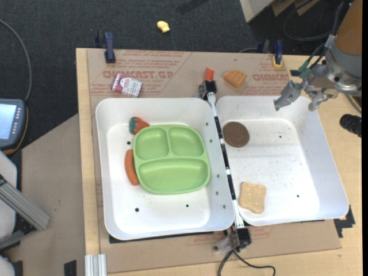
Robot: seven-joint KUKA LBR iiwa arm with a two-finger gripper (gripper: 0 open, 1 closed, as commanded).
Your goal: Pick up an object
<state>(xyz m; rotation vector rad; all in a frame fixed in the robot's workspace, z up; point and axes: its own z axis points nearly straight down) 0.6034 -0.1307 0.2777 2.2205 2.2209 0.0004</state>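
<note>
My gripper (pixel 300 97) hangs over the far right corner of the right bin (pixel 310 171), fingers spread open with nothing between them. In that bin a round brown patty (pixel 236 134) lies near the left wall, and a tan slice of bread (pixel 252 197) lies near the front left corner. The left bin (pixel 115 206) bears a green divided plate (pixel 171 158). An orange sausage (pixel 131 167) lies along the plate's left side, and a carrot-like piece (pixel 138 124) peeks out at its far left corner.
On the cardboard behind the bins lie a small waffle (pixel 234 77), an orange-capped item (pixel 208 73) and a pink packet (pixel 126 85). Blue clamps (pixel 108 45) hold the board's far edge. A yellow piece (pixel 164 26) lies on the dark floor beyond.
</note>
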